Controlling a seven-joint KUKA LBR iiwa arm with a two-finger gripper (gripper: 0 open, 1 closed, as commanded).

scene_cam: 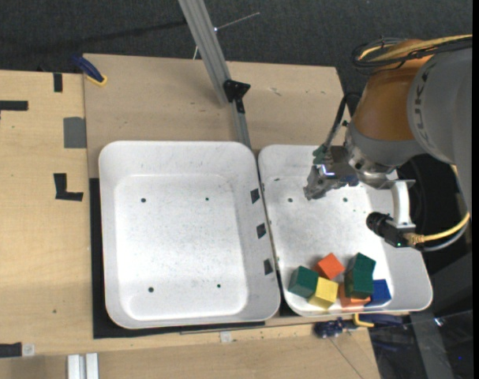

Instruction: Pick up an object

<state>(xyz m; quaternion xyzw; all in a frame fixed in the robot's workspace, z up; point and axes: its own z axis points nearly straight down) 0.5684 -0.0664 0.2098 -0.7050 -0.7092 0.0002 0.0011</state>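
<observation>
I see the tan counter (34, 212) carrying two white bins touching side by side, the left bin (176, 152) and right bin (290, 158), over a black mat (95, 251).

A robotics lab or test cell is indicated. A grey arm (428, 109) with an orange band is seen at the right of the frame, trailed by yellow cable. Two shallow white bins (180, 231) are set side by side on a plain wooden counter (34, 212), marked with black tape pieces at the left edge. A slanted metal pole (207, 38) is fixed at the top centre. Small coloured blocks (338, 281) are gathered in the right bin's lower corner.
</observation>
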